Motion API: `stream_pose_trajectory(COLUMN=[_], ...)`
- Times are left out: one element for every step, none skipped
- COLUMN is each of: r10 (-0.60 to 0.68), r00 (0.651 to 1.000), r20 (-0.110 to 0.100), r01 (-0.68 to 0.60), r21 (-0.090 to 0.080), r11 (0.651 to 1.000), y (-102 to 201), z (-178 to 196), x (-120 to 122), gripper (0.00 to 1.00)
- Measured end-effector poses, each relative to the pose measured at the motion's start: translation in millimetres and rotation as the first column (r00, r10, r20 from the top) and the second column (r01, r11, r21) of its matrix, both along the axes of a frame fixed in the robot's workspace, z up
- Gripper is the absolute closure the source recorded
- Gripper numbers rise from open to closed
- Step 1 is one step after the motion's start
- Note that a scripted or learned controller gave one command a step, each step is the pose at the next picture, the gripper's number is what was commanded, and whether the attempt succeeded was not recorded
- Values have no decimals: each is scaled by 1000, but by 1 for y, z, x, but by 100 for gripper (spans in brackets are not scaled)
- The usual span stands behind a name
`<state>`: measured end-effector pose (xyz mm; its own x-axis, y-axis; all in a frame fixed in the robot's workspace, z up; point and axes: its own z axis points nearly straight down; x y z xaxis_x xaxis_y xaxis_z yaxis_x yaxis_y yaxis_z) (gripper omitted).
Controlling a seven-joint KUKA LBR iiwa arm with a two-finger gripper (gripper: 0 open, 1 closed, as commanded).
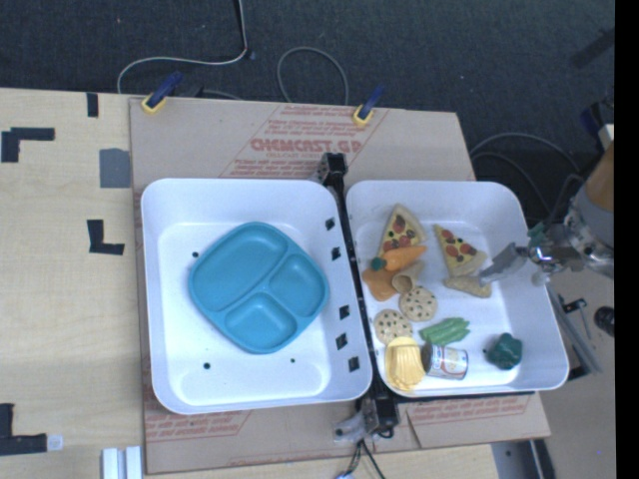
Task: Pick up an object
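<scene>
Since the task names no particular object, the likeliest target is judged to be the pizza slice (460,250) lying near the right bin's (514,208) far right side, because the gripper (502,263) sits just beside it, low over the bin floor at the slice's right. The gripper reaches in from the right edge on the grey arm (579,242), and whether it is spread or closed cannot be told; nothing can be seen held in it. Just under the slice lies a pale tan piece (469,286), touching or nearly touching it, which could make a clean grasp harder. Further left, a second pizza slice (401,232) rests against an orange carrot-like toy (402,258), with a brownish piece (379,283) below them. Two chocolate-chip cookies (416,302) lie close together near the bin's middle, and beside them a green pea pod (445,330). Along the near wall sit a yellow corn-like toy (403,363) touching a small can (447,362) on its side, and a dark green toy (504,350) well apart toward the corner. The crowding leaves little free room around most pieces. The left bin (160,208) holds a blue divided plate (260,285), set at a slant. Both bins stand side by side on a cardboard sheet (290,138), clamped to the counter (60,267) at its far edge, presumably to keep them from sliding.
</scene>
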<state>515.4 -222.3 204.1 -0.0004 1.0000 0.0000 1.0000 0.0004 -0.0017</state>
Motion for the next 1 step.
stream_pose_trajectory(r10=[6], r00=[1000], r20=[6], r01=[-6], r21=[-4], r11=[1000], y=[50], z=[-125], x=[63], gripper=[0])
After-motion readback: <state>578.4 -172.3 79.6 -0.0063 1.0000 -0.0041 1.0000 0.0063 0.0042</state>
